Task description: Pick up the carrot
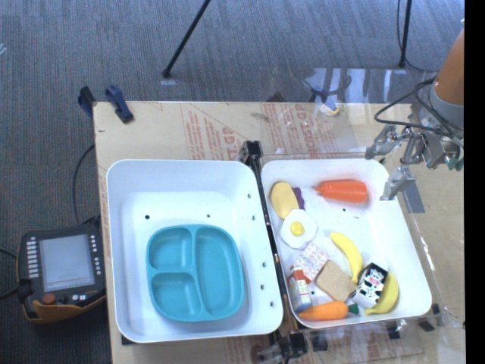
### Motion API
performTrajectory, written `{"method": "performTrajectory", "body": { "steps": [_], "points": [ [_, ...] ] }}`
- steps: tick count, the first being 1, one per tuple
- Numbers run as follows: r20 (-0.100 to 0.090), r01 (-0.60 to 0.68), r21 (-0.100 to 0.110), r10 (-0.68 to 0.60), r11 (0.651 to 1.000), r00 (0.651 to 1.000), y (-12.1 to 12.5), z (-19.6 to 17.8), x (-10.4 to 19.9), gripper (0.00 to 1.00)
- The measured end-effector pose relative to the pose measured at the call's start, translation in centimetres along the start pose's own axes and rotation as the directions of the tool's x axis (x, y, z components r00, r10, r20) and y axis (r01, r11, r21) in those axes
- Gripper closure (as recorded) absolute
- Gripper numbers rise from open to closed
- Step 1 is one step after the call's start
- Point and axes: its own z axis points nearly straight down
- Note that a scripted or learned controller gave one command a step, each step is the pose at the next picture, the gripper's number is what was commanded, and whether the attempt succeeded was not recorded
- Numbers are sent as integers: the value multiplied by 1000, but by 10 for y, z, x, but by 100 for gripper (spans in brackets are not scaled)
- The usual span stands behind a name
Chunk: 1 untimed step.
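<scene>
An orange carrot with a green stub at its right end lies at the front edge of the right bin, beside a slice of bread. A second tapered orange-red piece lies near the back of the same bin. My gripper hangs over the bin's back right corner, just right of that orange-red piece and far from the front carrot. Its fingers are spread open with nothing between them.
The right bin also holds a yellow potato-like piece, a fried egg, two bananas, a cow-print carton and a small bottle. The left bin holds a blue divided tray. A teach pendant sits left.
</scene>
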Motion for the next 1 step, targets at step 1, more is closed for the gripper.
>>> {"method": "performTrajectory", "body": {
  "steps": [1],
  "points": [
    [5, 16, 2, -16, 1000, 1000, -1, -53, 50, 0]
  ]
}}
